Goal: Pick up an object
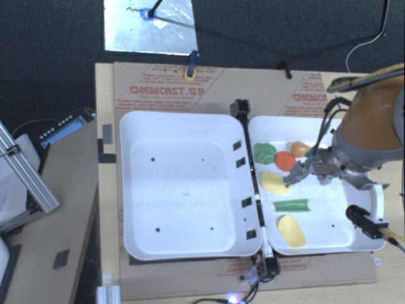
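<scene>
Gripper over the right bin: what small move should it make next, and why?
Probably a short descent onto the upper yellow piece. The gripper sits at that piece's right edge with nothing visibly between its fingers, and the red piece and green stick lie close by, so going straight down seems least likely to disturb them.

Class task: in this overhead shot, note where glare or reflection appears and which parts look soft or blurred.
Camera view: the shiny silver foil sheet above the bench reflects light in patches; the glossy white left bin looks evenly lit; the small toy foods and the gripper look slightly soft.
</scene>
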`<action>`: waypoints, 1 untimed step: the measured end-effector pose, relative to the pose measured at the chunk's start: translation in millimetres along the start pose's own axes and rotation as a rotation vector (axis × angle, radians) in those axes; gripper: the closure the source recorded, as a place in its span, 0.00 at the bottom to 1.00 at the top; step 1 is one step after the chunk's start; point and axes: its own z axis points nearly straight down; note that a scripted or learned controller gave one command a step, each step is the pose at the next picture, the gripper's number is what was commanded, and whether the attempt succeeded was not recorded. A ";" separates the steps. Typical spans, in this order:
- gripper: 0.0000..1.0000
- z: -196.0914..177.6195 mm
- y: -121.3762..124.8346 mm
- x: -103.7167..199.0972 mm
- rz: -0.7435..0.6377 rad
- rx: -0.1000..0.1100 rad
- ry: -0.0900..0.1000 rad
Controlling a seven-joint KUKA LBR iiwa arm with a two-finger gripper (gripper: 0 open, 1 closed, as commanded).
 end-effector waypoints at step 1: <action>0.00 124.3 49.0 -77.0 0.007 0.001 -0.004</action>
